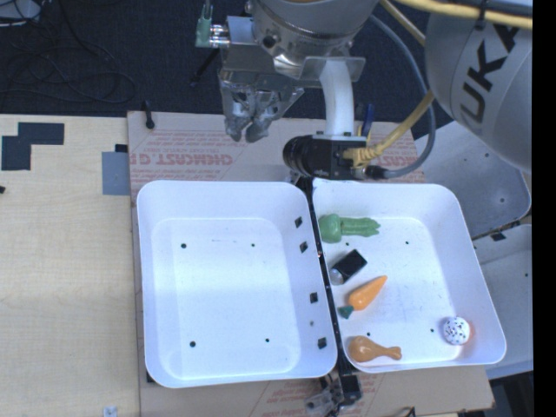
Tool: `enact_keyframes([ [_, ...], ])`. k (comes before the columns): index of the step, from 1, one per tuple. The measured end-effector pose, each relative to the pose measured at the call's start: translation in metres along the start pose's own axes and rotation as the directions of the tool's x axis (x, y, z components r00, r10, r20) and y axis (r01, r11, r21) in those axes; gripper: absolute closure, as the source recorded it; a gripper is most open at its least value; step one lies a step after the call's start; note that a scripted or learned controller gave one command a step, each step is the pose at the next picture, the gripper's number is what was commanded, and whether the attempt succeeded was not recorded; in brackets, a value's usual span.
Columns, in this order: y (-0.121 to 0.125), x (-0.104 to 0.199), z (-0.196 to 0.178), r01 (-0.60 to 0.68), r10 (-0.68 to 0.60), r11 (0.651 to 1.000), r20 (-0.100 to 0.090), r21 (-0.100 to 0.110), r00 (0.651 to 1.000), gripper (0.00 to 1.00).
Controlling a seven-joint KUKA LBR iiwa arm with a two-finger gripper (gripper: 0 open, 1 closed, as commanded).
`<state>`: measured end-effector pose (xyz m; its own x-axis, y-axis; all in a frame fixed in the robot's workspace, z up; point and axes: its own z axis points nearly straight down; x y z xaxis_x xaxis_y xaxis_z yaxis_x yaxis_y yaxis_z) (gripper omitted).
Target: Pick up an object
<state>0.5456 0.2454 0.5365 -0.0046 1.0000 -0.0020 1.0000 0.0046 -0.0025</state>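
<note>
My claw point(248, 127) hangs above the cardboard behind the left bin point(165, 211), fingers pressed together, pinching nothing. Candidate objects lie in the right bin point(452, 224), beside its left wall: a green knobbed toy point(347, 228), a black block point(350, 263), a tapered orange carrot point(368, 292), and a glossy tan gourd shape point(373, 349). A speckled white ball point(455, 330) sits near its right wall.

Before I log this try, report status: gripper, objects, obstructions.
Gripper raised behind the bins, nothing between fingers. Green toy, orange carrot, small black block in right white bin. Nothing blocking.
</note>
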Motion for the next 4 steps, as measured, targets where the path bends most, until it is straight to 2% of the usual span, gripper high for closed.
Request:
enact_keyframes([
  [1, -0.032, -0.002, -0.001, -0.002, 0.002, 1.000, 0.000, 0.004, 1.000, 1.00],
  [3, -0.031, -0.001, -0.019, 0.002, -0.002, 1.000, 0.005, 0.011, 1.000, 1.00],
  [4, -0.038, -0.003, 0.001, -0.003, 0.003, 1.000, 0.002, 0.005, 1.000, 1.00],
])
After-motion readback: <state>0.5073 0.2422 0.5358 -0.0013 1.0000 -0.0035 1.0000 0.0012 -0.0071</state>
